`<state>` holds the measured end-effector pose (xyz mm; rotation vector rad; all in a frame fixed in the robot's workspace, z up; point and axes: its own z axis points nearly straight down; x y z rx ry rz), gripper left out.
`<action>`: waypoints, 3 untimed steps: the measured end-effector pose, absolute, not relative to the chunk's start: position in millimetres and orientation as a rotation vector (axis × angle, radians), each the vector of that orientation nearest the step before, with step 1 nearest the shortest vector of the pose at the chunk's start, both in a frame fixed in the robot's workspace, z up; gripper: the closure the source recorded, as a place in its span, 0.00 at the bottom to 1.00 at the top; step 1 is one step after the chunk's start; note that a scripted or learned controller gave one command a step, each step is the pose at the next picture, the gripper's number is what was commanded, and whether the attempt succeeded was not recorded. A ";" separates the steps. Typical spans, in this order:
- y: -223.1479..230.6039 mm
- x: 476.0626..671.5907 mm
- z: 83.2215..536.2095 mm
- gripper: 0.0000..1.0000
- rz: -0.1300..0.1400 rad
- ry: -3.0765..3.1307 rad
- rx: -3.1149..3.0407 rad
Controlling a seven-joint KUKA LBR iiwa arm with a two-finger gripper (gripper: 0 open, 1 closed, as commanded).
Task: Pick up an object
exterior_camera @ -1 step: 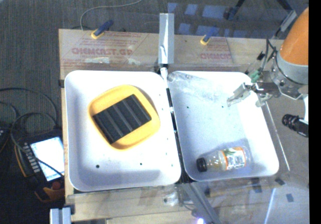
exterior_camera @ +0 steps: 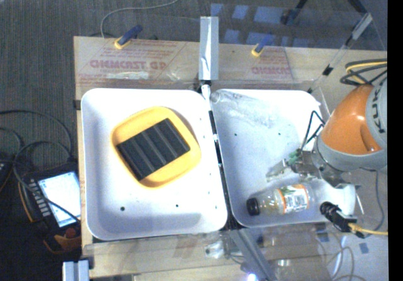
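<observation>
Here we are over the two white bins, and the candidate for a pick is the bottle (exterior_camera: 280, 200), lying on its side near the front edge of the right bin (exterior_camera: 252, 141), dark cap toward the divider, base toward the arm. Its long axis runs nearly left to right across the bin, tilted slightly up at the base end. The tool (exterior_camera: 301, 161) sits just above and behind the bottle's base, tucked under the orange-banded wrist (grasping or released, I cannot tell from this angle, and nothing shows between its tips). So the bottle lies just toward the front from the tool, close by. My read: a short drop forward, closing across the bottle's narrow width. Over in the left bin (exterior_camera: 101, 210), the yellow dish with the black ribbed insert (exterior_camera: 156, 146) is well apart.
</observation>
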<state>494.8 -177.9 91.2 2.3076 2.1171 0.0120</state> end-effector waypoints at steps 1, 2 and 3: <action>-215.9 556.8 134.0 0.00 0.001 1.792 2.582; -189.7 489.5 91.8 0.00 0.015 1.961 2.435; -200.6 483.9 140.5 0.00 -0.001 1.949 2.466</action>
